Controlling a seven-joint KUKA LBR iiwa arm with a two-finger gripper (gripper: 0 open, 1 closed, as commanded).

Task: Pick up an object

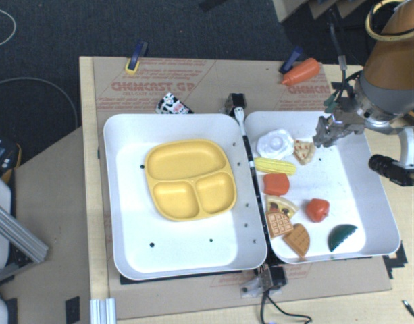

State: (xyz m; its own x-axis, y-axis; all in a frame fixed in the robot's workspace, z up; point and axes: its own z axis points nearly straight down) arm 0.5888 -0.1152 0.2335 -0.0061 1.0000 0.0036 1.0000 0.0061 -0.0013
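A cardboard-topped desk [193, 79] stood on dark carpet [58, 19]. The hand [323, 135] hung over the right bin [369, 181] beside a cracker [304, 151]; its grip could not be told.

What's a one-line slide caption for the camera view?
Grey arm's gripper hovers over right white bin of toy food; yellow three-compartment plastic tray sits in left white bin.
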